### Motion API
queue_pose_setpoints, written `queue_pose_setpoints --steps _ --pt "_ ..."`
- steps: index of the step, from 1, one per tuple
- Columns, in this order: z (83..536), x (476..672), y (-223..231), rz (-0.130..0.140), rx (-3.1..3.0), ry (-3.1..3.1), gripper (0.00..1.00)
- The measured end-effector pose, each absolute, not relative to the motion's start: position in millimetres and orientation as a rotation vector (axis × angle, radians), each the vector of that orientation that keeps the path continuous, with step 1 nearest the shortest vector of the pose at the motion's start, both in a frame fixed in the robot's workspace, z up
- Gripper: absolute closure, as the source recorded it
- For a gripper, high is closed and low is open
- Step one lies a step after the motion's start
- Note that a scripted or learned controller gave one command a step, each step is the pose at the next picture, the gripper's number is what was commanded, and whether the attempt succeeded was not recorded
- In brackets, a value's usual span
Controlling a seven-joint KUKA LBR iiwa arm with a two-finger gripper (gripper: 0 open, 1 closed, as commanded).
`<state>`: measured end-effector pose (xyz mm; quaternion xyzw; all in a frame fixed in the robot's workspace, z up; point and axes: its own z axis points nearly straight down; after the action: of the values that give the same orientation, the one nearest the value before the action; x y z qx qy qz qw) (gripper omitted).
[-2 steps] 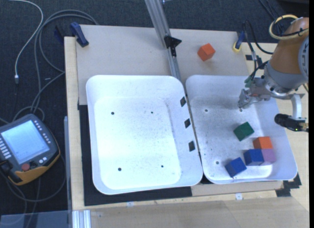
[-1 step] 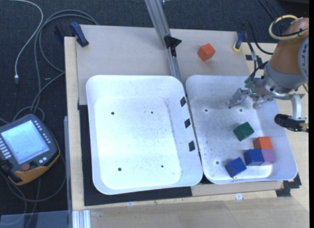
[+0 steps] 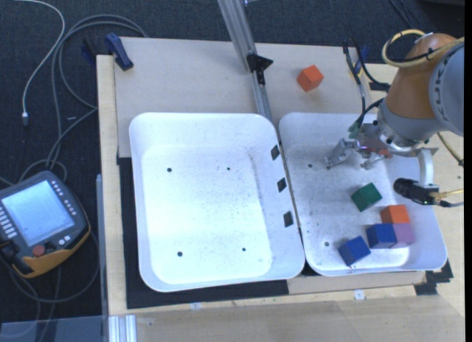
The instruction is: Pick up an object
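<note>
Several small blocks lie in the right bin (image 3: 317,208): a green block (image 3: 366,196) near the middle, an orange block (image 3: 395,214), a pink block (image 3: 403,233) and two blue blocks (image 3: 381,235) (image 3: 354,250) toward the front right. My gripper (image 3: 352,157) hangs low over the bin's far part, up and left of the green block and apart from it. Its fingers (image 3: 337,158) are spread open with only bare bin floor between them.
The left bin (image 3: 147,186) sits beside the right one. An orange cube (image 3: 310,77) rests on the bench behind the bins. A slanted metal pole (image 3: 234,20) rises from the bench at the back. Cables (image 3: 358,64) run near the arm.
</note>
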<state>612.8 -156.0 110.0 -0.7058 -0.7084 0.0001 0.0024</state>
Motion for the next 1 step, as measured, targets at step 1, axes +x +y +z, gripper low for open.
queue_pose_setpoints --steps 1 --pt "99.2 569.8 -174.4 0.004 -2.22 -2.216 0.0"
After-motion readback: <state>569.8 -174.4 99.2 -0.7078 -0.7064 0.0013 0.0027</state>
